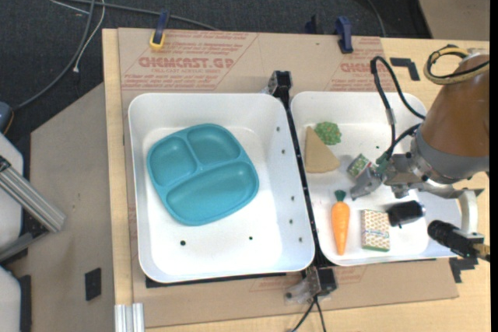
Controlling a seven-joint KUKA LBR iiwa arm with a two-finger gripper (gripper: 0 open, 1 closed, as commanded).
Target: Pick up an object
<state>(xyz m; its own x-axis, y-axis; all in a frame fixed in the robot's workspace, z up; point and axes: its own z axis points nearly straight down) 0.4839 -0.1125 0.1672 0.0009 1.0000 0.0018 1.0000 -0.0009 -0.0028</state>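
Clutter was the main risk we saw from the camera above the surface (117,167). In the right bin (405,106) five small things lay close together: a green leafy piece (328,133) at about eleven o'clock in the bin, a tan wedge (317,153) just below it and touching it, a small green and grey packet (359,166) near the centre, a toy carrot (341,221) at seven o'clock, and a small printed box (375,230) just beside the carrot at six o'clock. Any of them could have served as the object to pick up.

The arm (455,120) came in from three o'clock and its wrist hung over the right half of that bin. The fingers (366,184) pointed toward nine o'clock, their tips just beside the packet; we could not tell whether they were open or closed, and we saw nothing held between them.

We judged that a descent there could nudge the packet sideways instead of straddling it, or catch the carrot's leafy top (339,195), which lay just below the tips. The bin wall (299,167) at nine o'clock sat near the wedge, so a push that way could jam things against it. The box, lying flat, looked hard to pinch from above.

The left bin (148,245) carried only a blue divided plate (204,173), well apart from the arm, wide and shallow, a poor target for two fingers.
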